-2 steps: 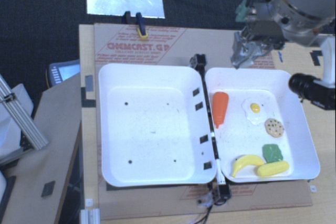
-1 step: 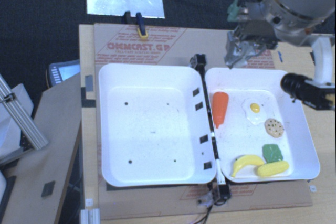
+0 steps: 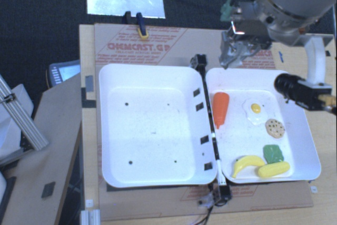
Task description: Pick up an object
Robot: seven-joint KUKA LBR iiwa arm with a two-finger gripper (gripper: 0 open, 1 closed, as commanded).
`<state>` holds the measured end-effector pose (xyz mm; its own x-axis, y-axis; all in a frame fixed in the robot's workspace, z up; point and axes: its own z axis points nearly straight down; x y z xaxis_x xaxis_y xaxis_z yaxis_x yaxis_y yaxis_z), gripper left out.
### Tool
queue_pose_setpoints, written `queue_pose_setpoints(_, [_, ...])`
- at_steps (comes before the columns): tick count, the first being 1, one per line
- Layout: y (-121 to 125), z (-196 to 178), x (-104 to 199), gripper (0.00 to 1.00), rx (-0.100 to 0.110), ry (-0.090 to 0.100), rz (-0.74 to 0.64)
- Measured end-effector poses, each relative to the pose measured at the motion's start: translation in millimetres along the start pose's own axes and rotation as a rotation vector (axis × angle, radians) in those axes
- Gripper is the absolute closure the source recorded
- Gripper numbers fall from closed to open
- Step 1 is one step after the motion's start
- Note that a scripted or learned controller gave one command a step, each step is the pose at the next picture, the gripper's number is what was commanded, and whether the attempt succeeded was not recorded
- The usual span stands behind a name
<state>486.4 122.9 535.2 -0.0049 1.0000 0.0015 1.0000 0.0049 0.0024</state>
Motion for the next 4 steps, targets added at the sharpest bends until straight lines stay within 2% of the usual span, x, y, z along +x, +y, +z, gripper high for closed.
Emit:
queue_pose_setpoints(1, [0.2,0.0,-15.2,1.0,0.0,-0.001,0.005])
queue_pose_setpoints(4, [0.1,0.0,8.6,1.0,0.0,0.0,0.001])
